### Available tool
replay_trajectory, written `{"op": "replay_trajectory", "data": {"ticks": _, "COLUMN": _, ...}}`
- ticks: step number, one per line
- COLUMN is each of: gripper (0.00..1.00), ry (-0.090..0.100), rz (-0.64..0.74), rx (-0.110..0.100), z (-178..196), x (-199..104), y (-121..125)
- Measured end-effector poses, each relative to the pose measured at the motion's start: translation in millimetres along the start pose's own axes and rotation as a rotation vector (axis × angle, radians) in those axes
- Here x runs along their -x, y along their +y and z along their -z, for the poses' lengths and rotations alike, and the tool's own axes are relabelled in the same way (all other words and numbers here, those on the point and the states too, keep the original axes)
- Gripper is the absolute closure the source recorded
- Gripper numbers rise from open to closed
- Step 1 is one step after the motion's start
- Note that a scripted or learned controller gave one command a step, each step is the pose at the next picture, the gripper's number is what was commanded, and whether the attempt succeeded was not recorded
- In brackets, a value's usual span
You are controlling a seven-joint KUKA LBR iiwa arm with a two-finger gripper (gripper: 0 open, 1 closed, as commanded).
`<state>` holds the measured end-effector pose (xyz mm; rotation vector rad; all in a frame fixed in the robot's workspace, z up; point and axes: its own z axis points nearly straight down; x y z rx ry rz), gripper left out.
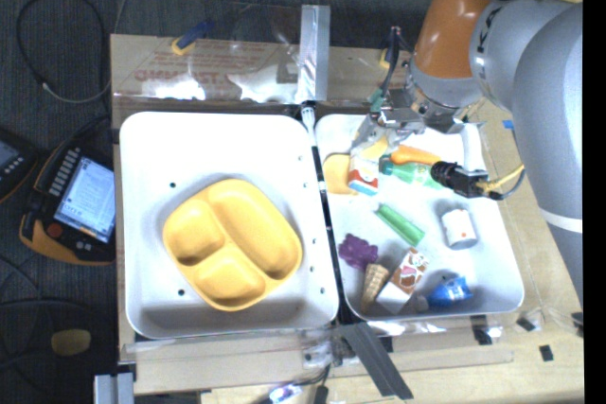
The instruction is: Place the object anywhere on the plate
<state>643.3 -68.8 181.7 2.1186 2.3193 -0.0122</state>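
Gripper [383, 123] is hovering over toy carrot [414, 156] in right bin [492, 293]; can't tell finger state. Carrot's prob. light, stiff, slick plastic — taking it mid-body. Yellow plate [230, 243] is waiting.

The arm [530, 61] runs off the right edge, so its base is cut off. Its wrist covers the far end of the right bin [492, 246], and the gripper [379, 123] beneath is too hidden to tell how the jaws stand. A carrot-like toy [415, 154] and a small carton [362, 177] lie partly under it. The worktop [142, 52] is cut off at the bottom.
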Motion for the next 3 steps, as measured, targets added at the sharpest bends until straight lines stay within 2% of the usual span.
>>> {"op": "replay_trajectory", "data": {"ticks": 1, "gripper": 1.00, "ry": 0.006, "rz": -0.056, "rx": -0.001, "z": -1, "x": -81, "y": -85}}
{"op": "replay_trajectory", "data": {"ticks": 2, "gripper": 1.00, "ry": 0.006, "rz": 0.199, "rx": 0.000, "z": 0, "x": -160, "y": -78}}
{"op": "replay_trajectory", "data": {"ticks": 3, "gripper": 1.00, "ry": 0.004, "rz": 0.596, "rx": 0.003, "z": 7, "x": -176, "y": -44}}
